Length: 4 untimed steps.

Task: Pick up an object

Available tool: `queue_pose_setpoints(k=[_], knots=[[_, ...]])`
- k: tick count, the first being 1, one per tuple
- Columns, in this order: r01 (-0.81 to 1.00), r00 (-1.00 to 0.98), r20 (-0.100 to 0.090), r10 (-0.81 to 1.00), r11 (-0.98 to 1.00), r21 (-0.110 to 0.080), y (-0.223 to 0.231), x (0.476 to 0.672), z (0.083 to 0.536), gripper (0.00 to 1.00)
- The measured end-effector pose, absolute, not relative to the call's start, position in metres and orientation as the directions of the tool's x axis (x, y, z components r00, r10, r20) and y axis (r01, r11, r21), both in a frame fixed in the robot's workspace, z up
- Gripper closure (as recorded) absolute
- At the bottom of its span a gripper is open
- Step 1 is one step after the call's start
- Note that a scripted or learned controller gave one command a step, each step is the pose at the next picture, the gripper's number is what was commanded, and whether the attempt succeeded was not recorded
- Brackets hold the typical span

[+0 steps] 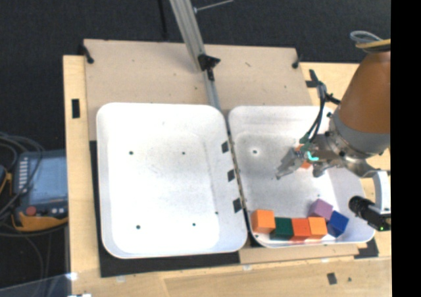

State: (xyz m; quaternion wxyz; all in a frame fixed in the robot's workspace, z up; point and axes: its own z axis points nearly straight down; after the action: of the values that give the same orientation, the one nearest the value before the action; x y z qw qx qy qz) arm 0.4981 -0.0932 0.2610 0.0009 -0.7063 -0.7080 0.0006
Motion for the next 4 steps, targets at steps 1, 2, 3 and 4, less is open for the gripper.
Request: queue_pose_setpoints(k=[1,2,3,4], knots=[[1.000,0.002,0.000,1.000,-0.002,0.003,-0.094,0.499,0.263,0.00],[1.000,0.002,-0.001,1.000,-0.002,-0.005,-0.102,0.492,0.206,0.00],[1.000,0.002,0.000,1.000,-0.002,-0.005,-0.103,0.484,0.161,0.00],[1.000,0.003,0.000,1.000,-0.003,-0.005,-0.109,0.491,0.102,0.00]])
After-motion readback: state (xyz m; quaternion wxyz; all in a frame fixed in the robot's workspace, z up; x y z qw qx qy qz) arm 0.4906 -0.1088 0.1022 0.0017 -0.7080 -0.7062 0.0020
